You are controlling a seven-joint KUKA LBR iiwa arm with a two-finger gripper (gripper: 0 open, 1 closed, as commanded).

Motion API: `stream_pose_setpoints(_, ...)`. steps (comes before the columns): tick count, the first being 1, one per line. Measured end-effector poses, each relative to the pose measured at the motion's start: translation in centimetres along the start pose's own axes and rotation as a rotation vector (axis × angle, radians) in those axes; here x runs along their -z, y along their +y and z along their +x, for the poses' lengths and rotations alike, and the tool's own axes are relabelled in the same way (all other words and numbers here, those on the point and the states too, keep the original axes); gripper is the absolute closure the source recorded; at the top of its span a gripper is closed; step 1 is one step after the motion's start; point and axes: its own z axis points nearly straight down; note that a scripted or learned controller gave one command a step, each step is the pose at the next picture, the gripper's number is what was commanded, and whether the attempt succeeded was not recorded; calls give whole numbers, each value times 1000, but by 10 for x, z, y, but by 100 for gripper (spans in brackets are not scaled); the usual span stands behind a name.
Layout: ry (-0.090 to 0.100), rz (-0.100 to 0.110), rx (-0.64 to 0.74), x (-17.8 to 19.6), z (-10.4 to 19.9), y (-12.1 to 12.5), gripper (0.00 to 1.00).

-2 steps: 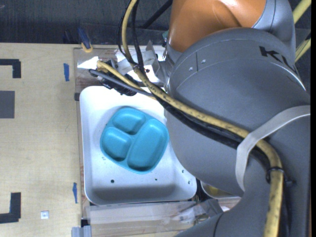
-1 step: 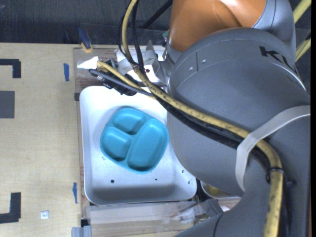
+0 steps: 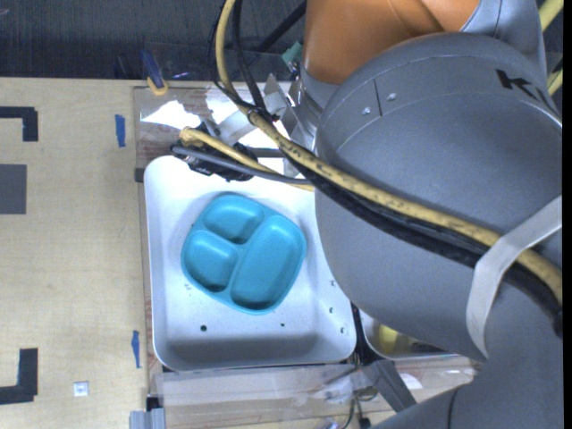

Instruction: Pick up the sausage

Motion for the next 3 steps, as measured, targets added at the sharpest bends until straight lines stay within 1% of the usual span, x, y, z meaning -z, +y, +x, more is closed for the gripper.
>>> stream_pose_setpoints(1,-5,-8,-3,8,1,2,100)
stream_pose_setpoints(2,13,19,-158,-10,0,0,100)
stream_pose_setpoints(3,19,23,-171,3,0,7,100)
